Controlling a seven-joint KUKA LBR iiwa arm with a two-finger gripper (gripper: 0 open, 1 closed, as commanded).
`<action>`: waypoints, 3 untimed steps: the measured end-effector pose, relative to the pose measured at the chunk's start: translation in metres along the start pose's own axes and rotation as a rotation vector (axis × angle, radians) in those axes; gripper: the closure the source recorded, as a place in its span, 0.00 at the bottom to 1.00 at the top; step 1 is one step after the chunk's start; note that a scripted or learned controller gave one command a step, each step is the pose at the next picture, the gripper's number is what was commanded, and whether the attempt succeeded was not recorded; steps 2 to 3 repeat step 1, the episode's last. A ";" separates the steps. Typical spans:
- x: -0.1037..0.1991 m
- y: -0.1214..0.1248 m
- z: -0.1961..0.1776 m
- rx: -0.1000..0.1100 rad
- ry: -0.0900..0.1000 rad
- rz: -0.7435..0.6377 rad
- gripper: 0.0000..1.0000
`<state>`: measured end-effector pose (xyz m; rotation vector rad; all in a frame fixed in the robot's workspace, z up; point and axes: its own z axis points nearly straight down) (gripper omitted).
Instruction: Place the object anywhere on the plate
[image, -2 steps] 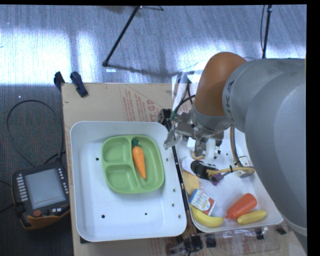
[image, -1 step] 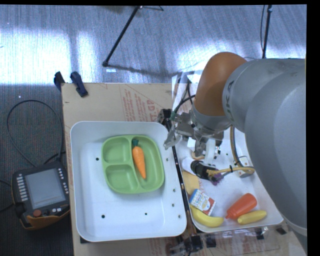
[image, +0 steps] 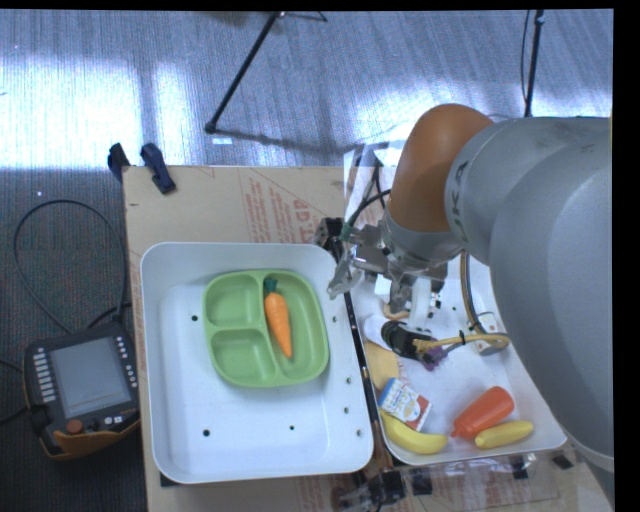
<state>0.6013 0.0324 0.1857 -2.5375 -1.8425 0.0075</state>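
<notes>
A green divided plate (image: 235, 360) lies in the left white bin (image: 180, 440). An orange carrot (image: 278, 320) with a green top rests in the plate's long right compartment. My gripper (image: 411, 303) hangs over the far left part of the right bin (image: 535, 400), beyond the bins' shared wall from the plate and well apart from the carrot. The bulky grey arm and its orange band (image: 435, 160) hide most of it from above. A dark object (image: 404, 341) lies just below the gripper.
The right bin holds a small red and white carton (image: 403, 403), a yellow banana (image: 413, 438), an orange bottle-shaped item (image: 484, 411) and a yellow piece (image: 505, 434). A handheld control pad (image: 82, 383) lies on the floor at left. A tripod leg (image: 245, 65) stands behind.
</notes>
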 end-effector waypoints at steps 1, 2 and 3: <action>0.000 0.000 0.000 0.000 0.000 0.000 0.00; 0.000 0.000 0.000 0.000 0.000 0.000 0.00; 0.000 0.000 0.000 0.000 0.000 0.000 0.00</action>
